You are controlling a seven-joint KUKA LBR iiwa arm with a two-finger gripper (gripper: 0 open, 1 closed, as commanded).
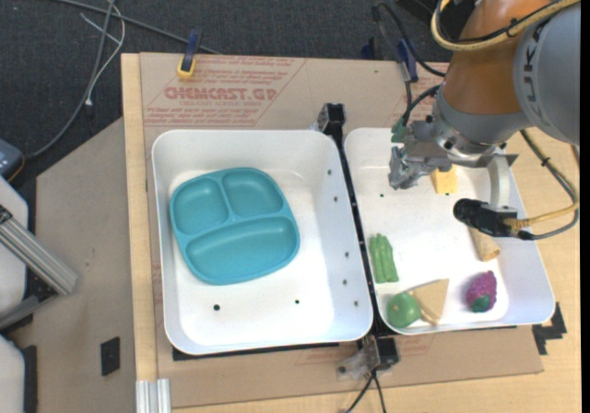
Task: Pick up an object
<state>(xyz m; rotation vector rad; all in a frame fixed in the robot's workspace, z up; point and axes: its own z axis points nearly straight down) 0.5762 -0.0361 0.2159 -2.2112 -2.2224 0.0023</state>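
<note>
My gripper [404,175] hangs over the back part of the right bin [525,302], just left of a small yellow block [445,182]. The grey fingers point down and nothing shows between them. Further forward in the same bin lie a green pod-shaped piece [383,257], a green round fruit [402,310], a tan wedge [431,298], a purple grape bunch [480,291] and a tan piece [486,246] partly behind a black fitting.
The left bin [175,310] holds a teal divided plate [236,224]. A black clamp [331,116] sits at the back where the two bins meet. The arm's orange band [493,33] and cables fill the upper right.
</note>
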